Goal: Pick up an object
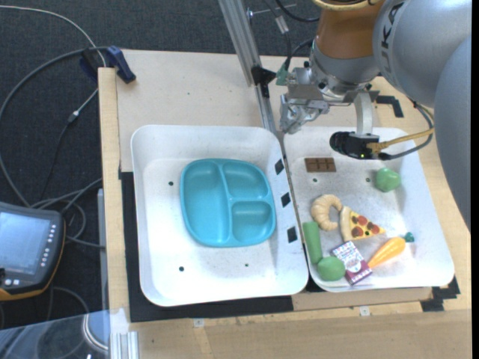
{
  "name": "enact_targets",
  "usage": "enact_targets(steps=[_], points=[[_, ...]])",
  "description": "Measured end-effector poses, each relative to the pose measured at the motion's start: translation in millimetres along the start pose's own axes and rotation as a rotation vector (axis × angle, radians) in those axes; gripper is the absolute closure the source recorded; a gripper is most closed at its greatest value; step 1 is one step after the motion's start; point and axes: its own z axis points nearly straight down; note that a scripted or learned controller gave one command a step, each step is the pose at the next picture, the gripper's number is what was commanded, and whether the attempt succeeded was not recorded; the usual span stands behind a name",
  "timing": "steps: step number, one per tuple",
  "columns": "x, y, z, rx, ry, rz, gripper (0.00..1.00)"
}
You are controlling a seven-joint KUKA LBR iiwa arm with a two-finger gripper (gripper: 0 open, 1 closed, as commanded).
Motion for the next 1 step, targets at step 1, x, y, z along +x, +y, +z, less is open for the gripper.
enact_targets(steps=[1], points=[[57.1, -7.0, -1.2, 0.000, 0.000, -0.001, 1.00]])
